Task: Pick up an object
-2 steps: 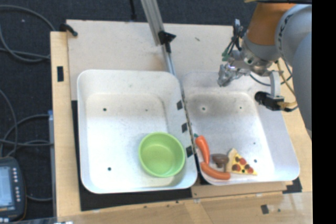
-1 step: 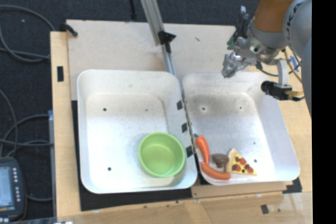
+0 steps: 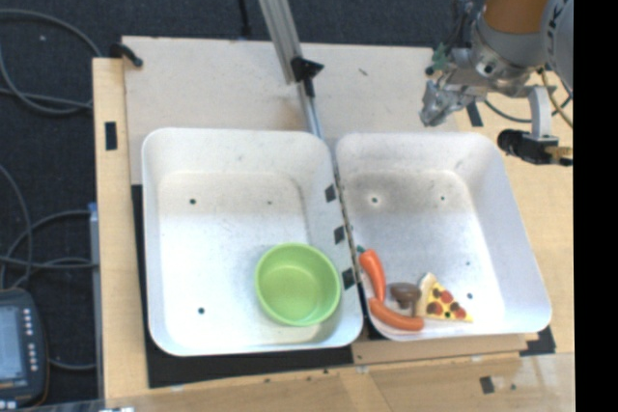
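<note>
Left bin: the shallow white plastic bin on the left (image 3: 193,207) is sitting on the tan wooden bench (image 3: 212,82), its right rim touching the other bin's.
Bowl: a round lime-green plastic bowl (image 3: 297,283) is resting upright in the left bin's near right corner, close to the right wall.
Post: a slanted grey aluminium post (image 3: 275,5) is rising from the bench's far edge, just behind the seam between the bins.
Right bin: the shallow white plastic bin on the right (image 3: 425,169) is lying beside the left one.
Carrot: an orange toy carrot (image 3: 373,273) is lying against the right bin's left wall, near its near left corner.
Sausage: a red-orange toy sausage (image 3: 396,316) is lying along the right bin's near edge.
Brown piece: a small brown toy piece (image 3: 406,293) is sitting just beside the sausage; I cannot tell its kind.
Pizza slice: a yellow toy pizza slice with red spots (image 3: 442,301) is lying just right of the brown piece.
Gripper: the grey two-finger gripper (image 3: 439,103) is hanging over the bench behind the right bin's far right corner, well apart from the toys; how its fingers are set I cannot tell.
</note>
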`<state>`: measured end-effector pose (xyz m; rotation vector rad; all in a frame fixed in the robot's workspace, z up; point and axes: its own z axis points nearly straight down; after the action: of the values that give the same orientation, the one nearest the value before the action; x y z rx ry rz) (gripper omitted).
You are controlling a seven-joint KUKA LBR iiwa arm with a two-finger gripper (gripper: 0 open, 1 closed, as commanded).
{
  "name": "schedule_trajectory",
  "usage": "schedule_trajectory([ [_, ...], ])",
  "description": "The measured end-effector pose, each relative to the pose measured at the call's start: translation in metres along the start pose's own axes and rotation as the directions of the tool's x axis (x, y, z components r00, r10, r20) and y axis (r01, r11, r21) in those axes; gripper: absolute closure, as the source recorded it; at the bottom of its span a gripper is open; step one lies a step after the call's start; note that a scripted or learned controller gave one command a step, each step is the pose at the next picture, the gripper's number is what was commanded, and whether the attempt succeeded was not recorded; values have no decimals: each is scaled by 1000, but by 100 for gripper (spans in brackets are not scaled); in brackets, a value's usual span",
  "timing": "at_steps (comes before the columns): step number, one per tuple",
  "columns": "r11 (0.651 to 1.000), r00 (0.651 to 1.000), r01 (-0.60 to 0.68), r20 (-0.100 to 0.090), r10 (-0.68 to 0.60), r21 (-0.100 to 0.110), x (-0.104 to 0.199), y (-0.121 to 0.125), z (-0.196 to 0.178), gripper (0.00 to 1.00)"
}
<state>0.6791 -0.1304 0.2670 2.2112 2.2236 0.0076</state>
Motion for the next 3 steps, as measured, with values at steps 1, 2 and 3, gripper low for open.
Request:
schedule_trajectory([
  [1,1000,1000,0,0,0,7,43,-17,11,100],
  [2,1000,1000,1,-1,-1,8,94,-31,15,100],
  [3,1000,1000,2,-3,-2,8,138,-61,8,100],
])
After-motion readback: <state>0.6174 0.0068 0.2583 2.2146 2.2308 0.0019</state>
